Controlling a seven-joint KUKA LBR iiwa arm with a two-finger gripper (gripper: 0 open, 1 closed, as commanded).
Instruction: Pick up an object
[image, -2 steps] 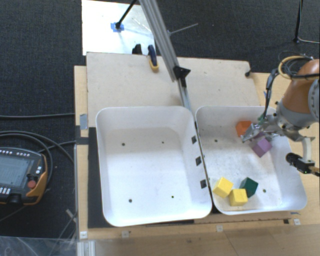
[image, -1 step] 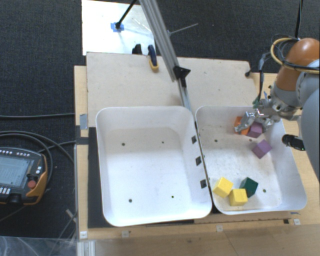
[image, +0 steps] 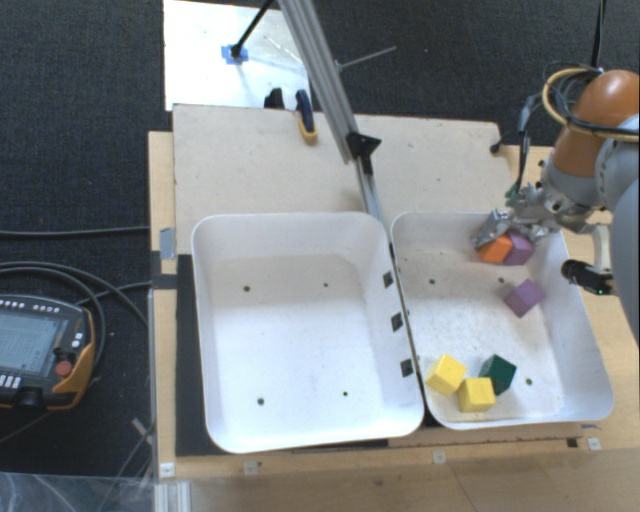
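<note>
The pale wooden counter (image: 430, 150) carries two shallow white plastic bins side by side. The left-hand bin (image: 215, 330) sits toward the counter's left edge; the right-hand bin (image: 585, 385) reaches toward its right edge and holds every loose piece. The grey arm with its orange band (image: 600, 110) comes in over the counter's far right corner, and its claw (image: 497, 236) is down in the right bin's far end, right at a small orange block (image: 494, 251) with a purple block (image: 520, 251) touching it. I cannot tell the claw's state. Nothing looks lifted yet, so the pick seems at the grasp stage, with closing and raising left. Nearer the counter's front edge lie another purple block (image: 523, 297), two yellow cubes (image: 447, 374) (image: 477, 394) and a dark green block (image: 500, 372).
</note>
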